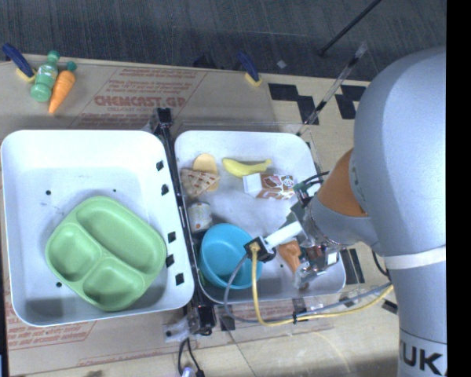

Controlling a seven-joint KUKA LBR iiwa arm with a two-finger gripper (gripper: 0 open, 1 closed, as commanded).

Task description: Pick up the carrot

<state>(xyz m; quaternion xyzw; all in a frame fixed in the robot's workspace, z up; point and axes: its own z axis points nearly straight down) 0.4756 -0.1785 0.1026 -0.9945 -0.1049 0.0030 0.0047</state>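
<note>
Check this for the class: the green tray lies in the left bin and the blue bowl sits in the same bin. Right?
Not quite. The camera view shows the green tray in the left bin, but the blue bowl sits in the right bin, near the gripper.

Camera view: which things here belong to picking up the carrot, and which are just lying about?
For the job:
gripper, low in the right bin
orange piece beside it, possibly a carrot
carrot on the cardboard outside the bins

Lying about:
green divided plate
blue bowl
banana
waffle
green bottle
</note>
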